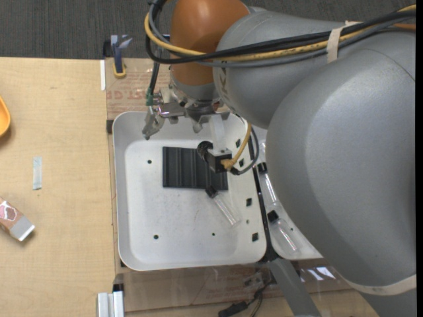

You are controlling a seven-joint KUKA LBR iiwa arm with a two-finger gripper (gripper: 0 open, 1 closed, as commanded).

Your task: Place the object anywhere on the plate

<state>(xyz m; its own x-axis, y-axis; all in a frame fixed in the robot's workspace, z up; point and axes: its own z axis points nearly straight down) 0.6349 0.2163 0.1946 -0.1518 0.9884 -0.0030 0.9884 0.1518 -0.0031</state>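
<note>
Camera view: the end effector (173, 123) hangs over the far rim of the shallow white left bin (132, 243), prongs spread with nothing between them. The flat black ribbed rectangular slab (185, 167), presumably the task object, lies ungrasped on the bin floor just in front. It is well apart from an orange rounded piece (3, 119) at the desk (59, 111) edge, possibly the plate, so grasping likely comes first.
</note>
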